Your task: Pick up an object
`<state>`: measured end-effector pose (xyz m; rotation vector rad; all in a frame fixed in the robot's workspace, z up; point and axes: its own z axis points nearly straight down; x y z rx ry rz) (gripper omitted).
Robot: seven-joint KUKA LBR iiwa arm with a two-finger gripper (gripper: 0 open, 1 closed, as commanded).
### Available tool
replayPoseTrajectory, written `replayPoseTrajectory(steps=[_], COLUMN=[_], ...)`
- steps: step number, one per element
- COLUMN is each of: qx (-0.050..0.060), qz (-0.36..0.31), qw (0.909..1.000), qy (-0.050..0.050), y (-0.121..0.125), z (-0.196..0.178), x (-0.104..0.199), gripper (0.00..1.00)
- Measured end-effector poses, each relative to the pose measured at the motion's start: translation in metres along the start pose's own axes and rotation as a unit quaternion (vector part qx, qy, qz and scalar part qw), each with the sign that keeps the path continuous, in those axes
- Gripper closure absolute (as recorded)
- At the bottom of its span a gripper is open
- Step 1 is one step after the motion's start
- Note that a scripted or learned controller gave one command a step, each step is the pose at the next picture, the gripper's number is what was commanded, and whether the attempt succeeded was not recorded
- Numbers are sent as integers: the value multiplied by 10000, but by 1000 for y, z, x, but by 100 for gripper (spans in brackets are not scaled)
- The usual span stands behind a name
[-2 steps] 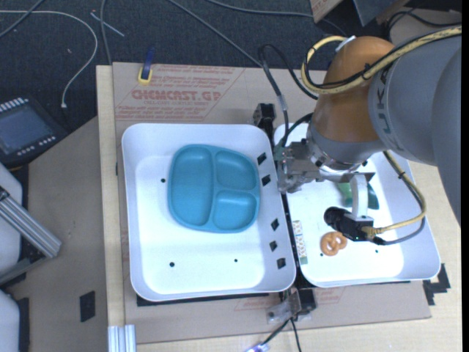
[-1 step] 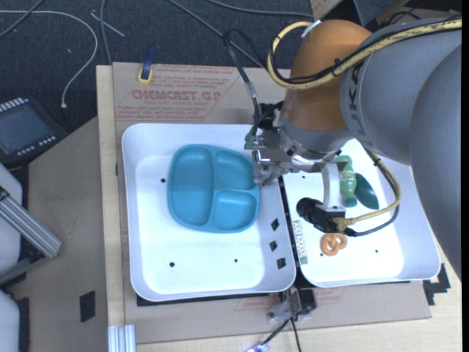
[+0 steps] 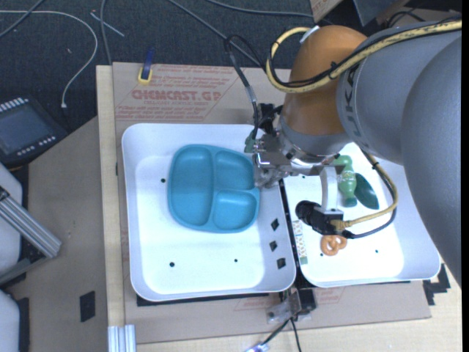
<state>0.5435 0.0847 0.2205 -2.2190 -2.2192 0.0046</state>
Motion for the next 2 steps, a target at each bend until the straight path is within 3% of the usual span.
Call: replayPoseTrajectory(steps=[1, 2], qx=[-3, -5], qz=[0, -1], qw=[10000, 10000], qy=[6, 3], y=[-11, -10], z=[-9, -8], x=[0, 0], gripper=[100, 0])
